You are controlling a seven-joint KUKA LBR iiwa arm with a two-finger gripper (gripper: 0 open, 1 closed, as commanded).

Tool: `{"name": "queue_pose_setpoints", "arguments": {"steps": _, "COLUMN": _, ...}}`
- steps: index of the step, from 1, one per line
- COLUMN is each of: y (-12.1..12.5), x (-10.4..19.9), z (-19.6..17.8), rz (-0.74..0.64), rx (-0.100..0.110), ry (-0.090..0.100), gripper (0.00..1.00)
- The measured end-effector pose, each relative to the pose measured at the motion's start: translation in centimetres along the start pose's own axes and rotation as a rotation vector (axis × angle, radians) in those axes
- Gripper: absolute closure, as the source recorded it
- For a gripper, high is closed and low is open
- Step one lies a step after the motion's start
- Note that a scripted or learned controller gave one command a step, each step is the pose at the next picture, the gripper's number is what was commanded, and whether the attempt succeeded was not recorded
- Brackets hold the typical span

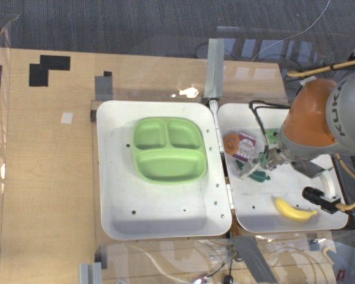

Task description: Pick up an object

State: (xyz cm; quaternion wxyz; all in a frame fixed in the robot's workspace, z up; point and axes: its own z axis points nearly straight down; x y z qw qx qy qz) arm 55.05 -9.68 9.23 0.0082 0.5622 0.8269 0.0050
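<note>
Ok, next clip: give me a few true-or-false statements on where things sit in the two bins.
1. The green divided plate lies in the left bin. True.
2. The banana lies on the green plate. False: it lies in the right bin, near its front edge.
3. The arm reaches over the right bin. True.
4. The orange round thing sits in the left bin. False: it sits in the right bin, by the divider.

Arm point(319, 120) in from right, orange band up top, wrist angled down-left. End effector point(265, 160) low, tip small and blurred.
</note>
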Motion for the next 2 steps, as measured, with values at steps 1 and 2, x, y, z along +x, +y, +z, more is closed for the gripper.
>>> {"name": "queue_pose_setpoints", "arguments": {"steps": 1, "y": 0.4, "x": 0.2, "z": -1.3, "rz": -0.002, "rx": -0.006, "ry": 0.004, "gripper": 1.0}}
{"name": "queue_pose_setpoints", "arguments": {"steps": 2, "y": 9.1, "x": 5.6, "z": -9.3, "rz": -0.012, "rx": 0.01, "ry": 0.006, "gripper": 1.0}}
